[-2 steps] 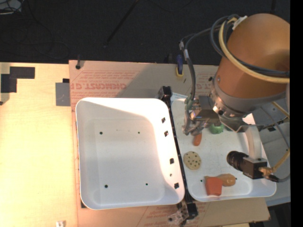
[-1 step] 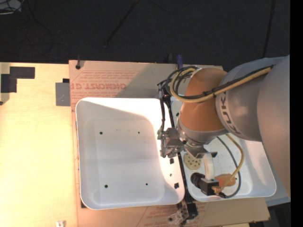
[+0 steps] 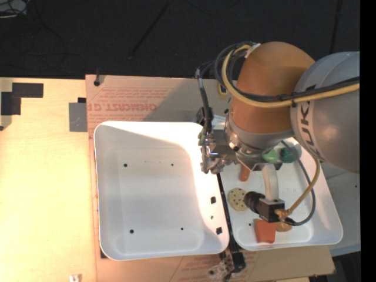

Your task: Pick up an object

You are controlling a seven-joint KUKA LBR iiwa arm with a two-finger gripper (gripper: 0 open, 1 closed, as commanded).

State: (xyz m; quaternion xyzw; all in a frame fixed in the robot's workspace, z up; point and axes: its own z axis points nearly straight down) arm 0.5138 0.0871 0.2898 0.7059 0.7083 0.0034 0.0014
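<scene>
The grey KUKA arm with its orange band (image 3: 276, 93) hangs over the back of the shallow white bin on the view's right (image 3: 329, 228), which touches the shallow white bin on the view's left (image 3: 153, 198) along a shared edge. Everything worth picking lies in the right bin, so the step in hand looks like choosing a target and descending on it. The orange-red block (image 3: 264, 232) near the front wall seems the best choice, since it sits apart from the rest. Coming straight down over its middle, clear of the wall, should do well. The pale white strip (image 3: 270, 184), the tan round disc pierced with holes (image 3: 237, 198), the small red cylinder (image 3: 244, 173) and the teal rounded piece (image 3: 289, 153) lie closer together under the wrist, where a grab risks pushing a neighbour. The metal gripper (image 3: 210, 153) sits over the shared edge of the bins, nothing visibly in it. Whether it is spread or pressed together cannot be told.
</scene>
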